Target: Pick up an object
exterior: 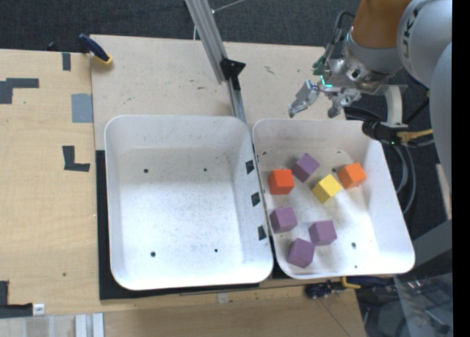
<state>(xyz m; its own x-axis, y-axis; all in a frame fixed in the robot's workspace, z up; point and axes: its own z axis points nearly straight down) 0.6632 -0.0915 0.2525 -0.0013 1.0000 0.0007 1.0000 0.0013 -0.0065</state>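
The gripper [317, 100] hangs above the far rim of the right bin [382, 244], its two fingers spread apart with nothing between them.

All the candidates for picking lie below it and nearer the camera, on the floor of that bin. Closest to the gripper are a purple cube [305, 167] and an orange cube [280, 180], which sit just beside each other. A yellow cube [327, 188] and a second orange cube [352, 175] touch or nearly touch, off to the arm's side. Three more purple cubes sit farther away still: one [283, 219] near the wall between the bins, one [322, 232] in the middle and one [300, 252] near the close rim. The left bin [117, 181] lies well off to the side.

No grasp has begun, and the likely trouble lies in the crowding. If the gripper comes down on the yellow and orange pair, a finger could land on top of the neighbour or push both cubes aside instead of straddling one. The cubes also sit at odd angles, so fingers not lined up with flat faces may squeeze a corner and let the cube twist out. The cube by the dividing wall leaves little room for a finger.
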